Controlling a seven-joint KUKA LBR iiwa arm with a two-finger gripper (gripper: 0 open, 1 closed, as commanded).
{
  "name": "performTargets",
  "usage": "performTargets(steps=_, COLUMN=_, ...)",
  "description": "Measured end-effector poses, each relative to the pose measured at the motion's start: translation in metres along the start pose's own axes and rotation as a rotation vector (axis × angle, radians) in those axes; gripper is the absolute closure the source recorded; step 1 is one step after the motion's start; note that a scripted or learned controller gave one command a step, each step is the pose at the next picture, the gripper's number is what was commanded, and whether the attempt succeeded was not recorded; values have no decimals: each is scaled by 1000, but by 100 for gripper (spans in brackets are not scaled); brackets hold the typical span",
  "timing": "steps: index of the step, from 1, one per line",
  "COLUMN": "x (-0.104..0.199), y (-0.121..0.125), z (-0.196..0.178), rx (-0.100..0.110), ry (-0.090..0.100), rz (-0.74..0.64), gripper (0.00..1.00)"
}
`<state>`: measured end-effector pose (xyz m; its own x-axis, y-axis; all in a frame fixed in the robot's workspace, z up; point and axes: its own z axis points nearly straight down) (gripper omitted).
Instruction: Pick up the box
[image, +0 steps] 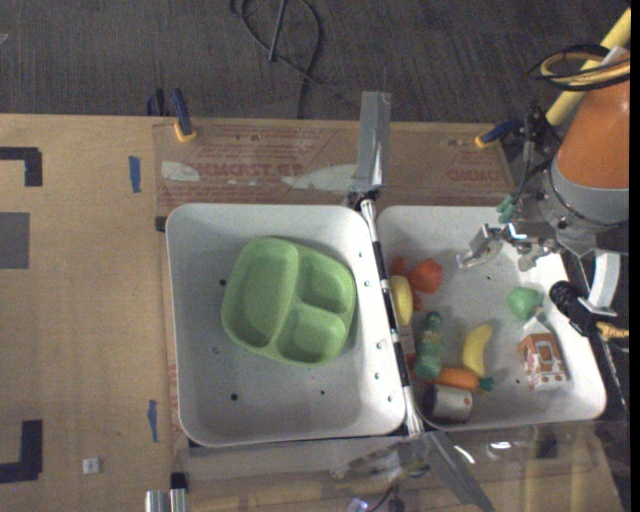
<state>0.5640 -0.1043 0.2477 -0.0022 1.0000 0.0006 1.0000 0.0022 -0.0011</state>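
Orange-and-white box (542, 360) lies ungrasped in the right bin (590, 400); the gripper (492, 243), spread and empty, must first descend over it.

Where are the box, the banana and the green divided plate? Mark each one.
box (542, 361): camera view, on its white and orange top face.
banana (477, 349): camera view, on the middle of its yellow curve.
green divided plate (262, 290): camera view, on the floor of its largest compartment.
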Motion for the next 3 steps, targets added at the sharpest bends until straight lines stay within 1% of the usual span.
performTargets(steps=1, x=-16, y=-78, z=100, rx=0, ry=0, rz=143, gripper=0)
performTargets(steps=2, x=-43, y=31, z=-53, rx=-2, ry=-1, rz=538, gripper=0)
performTargets(steps=3, x=-19, y=7, z=102, rx=2, ry=0, rz=612, gripper=0)
